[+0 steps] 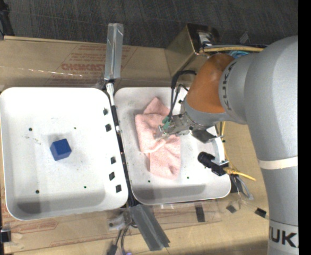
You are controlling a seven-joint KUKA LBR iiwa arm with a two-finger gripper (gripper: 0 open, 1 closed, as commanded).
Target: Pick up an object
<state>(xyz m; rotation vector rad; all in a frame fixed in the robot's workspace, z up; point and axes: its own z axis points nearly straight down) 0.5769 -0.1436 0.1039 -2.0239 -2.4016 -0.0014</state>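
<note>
A pink cloth lies crumpled in the right bin, stretching from the bin's upper middle down toward its lower centre. My gripper is down on the cloth's right edge, its small green-tipped end touching the fabric. A blue cube rests on the floor of the left bin, well away from the arm.
The grey arm with its orange band covers the right bin's upper right part. A black fitting juts over that bin's right rim. A metal divider with black clips separates the bins. Cardboard lies behind them.
</note>
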